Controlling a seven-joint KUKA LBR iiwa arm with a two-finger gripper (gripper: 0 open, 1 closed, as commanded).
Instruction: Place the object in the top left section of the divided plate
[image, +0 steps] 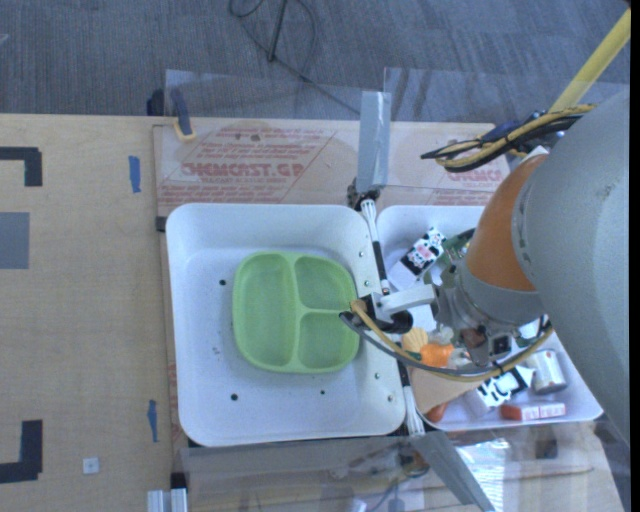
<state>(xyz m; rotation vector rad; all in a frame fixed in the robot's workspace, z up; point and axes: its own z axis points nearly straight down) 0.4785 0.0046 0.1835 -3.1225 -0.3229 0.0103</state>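
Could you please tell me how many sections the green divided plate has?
3. The light green divided plastic plate has one large section on its left, one at the upper right and one at the lower right.

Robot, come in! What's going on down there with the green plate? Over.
Arm over right bin, among the small objects. Green divided plate in left bin, sections bare. Nothing between arm and plate but the bin walls.

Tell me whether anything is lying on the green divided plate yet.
No. All three sections of the green plate in the left bin show bare, while the small objects lie in the right bin.
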